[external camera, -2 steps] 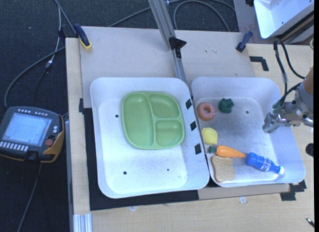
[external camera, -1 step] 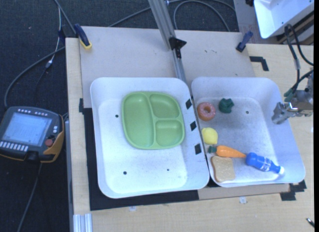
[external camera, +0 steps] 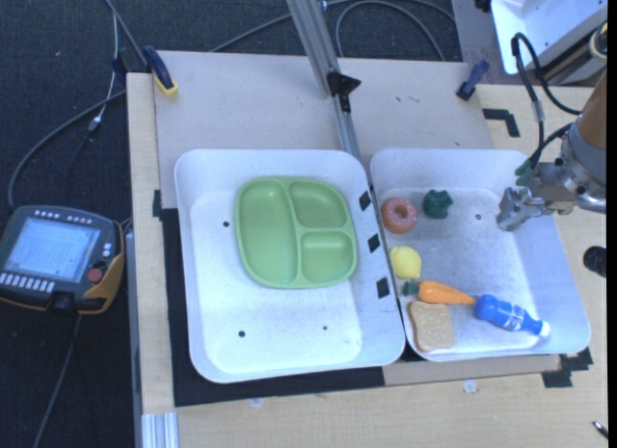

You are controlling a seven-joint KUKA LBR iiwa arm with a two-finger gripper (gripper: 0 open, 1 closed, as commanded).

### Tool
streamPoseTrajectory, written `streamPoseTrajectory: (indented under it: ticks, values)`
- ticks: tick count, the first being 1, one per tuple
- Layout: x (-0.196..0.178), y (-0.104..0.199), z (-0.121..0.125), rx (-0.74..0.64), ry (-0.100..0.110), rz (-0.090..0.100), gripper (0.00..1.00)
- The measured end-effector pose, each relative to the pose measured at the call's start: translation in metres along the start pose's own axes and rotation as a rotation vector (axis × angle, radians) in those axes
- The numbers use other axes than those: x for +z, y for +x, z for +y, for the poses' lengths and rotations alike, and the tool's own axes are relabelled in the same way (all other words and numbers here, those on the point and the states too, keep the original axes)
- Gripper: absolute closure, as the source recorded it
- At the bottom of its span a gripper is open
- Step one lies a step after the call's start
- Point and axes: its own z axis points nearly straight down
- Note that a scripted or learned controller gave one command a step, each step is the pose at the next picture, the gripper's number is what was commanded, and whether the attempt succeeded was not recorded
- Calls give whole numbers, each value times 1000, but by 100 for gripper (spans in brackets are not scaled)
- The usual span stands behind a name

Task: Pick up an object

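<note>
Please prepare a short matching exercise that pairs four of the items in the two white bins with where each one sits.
Things:
1. green divided plastic plate
2. pink-iced toy doughnut
3. blue plastic bottle with a white cap
4. tan toy bread slice

Places:
A. near left corner of the right bin
B. middle of the left bin
C. near edge of the right bin, right of the orange toy carrot
D. far left part of the right bin, beside the dark green toy

Pairs: 1-B, 2-D, 3-C, 4-A
</note>
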Motion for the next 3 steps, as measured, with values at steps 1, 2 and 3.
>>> streamPoseTrajectory:
  ticks: [1, 2, 3]
  values:
    - [14, 50, 9, 1, 6, 2, 100]
    - [8, 100, 27, -1, 1, 1, 100]
    - [22, 150, 32, 1, 7, 1, 100]
